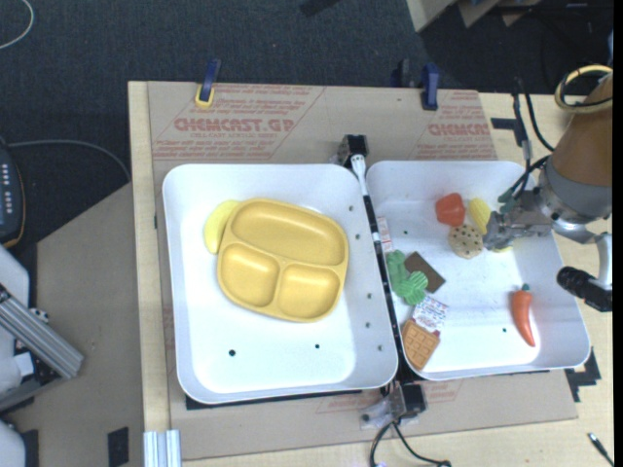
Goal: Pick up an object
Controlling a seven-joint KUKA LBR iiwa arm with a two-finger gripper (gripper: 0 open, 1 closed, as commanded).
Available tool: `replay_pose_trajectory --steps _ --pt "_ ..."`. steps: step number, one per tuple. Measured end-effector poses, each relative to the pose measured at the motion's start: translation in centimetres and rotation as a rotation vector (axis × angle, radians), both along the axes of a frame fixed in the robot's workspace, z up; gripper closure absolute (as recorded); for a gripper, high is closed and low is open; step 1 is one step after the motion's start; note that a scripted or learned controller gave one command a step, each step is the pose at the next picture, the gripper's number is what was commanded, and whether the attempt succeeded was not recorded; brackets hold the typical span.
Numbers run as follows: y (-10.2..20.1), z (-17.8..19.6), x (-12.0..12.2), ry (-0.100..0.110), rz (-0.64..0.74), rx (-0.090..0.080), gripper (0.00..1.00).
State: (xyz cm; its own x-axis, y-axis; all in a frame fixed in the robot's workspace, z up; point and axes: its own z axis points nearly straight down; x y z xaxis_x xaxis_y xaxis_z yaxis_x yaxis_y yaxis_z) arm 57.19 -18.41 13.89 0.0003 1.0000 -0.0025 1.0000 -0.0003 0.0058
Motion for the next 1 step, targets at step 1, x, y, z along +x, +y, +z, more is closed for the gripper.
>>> replay_pose_trajectory --steps 1 --pt "0.5 6.27 0.51 -0.003 0.002 0.0 1.0"
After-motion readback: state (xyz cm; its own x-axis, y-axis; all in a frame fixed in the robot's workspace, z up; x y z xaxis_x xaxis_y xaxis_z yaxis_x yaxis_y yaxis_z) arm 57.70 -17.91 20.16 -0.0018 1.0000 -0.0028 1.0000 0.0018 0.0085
